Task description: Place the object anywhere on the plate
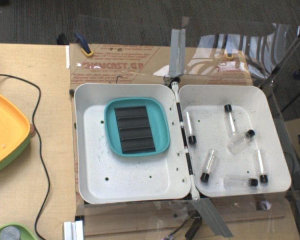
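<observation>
Camera view.
A: Where's the object?
B: Right bin (210, 109). Several clear tubes with black caps lie loose there. One tube (190, 126) is against the divider, nearest the plate (110, 129).
A: And the plate?
B: Teal, in the left bin (90, 154), with a black ribbed pad (135, 129) on it. No tube on it yet.
A: Gripper state?
B: Cannot tell.
A: Tips for the pick?
B: I'd say take a tube that lies apart from the others and close across its width, not its length. Clear plastic will likely slip, so grip mid-body. Lower it onto the pad along the ribs so it doesn't roll.
A: Any text?
B: Red print on the cardboard (115, 64) behind the bins. Too blurred to read surely.
</observation>
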You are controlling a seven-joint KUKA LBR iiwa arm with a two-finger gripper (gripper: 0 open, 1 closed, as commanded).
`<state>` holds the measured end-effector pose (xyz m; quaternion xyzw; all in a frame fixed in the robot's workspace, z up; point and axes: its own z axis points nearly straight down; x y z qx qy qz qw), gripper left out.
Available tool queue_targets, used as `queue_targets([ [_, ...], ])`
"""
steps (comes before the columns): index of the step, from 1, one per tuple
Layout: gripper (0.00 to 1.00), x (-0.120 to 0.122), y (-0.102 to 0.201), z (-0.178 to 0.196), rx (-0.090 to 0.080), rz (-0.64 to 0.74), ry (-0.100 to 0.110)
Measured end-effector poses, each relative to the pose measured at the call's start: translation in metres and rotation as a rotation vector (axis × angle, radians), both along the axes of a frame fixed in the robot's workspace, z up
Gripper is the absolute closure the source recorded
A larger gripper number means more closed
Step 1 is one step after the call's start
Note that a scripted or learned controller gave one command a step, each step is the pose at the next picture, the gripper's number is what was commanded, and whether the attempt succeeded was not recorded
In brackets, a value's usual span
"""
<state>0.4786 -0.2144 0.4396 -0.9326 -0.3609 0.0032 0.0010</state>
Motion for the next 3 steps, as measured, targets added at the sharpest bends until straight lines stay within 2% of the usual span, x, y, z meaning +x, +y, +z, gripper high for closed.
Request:
queue_targets([
  [3, 0.0, -0.0001, -0.0079, 0.0009, -0.003, -0.45, -0.003],
])
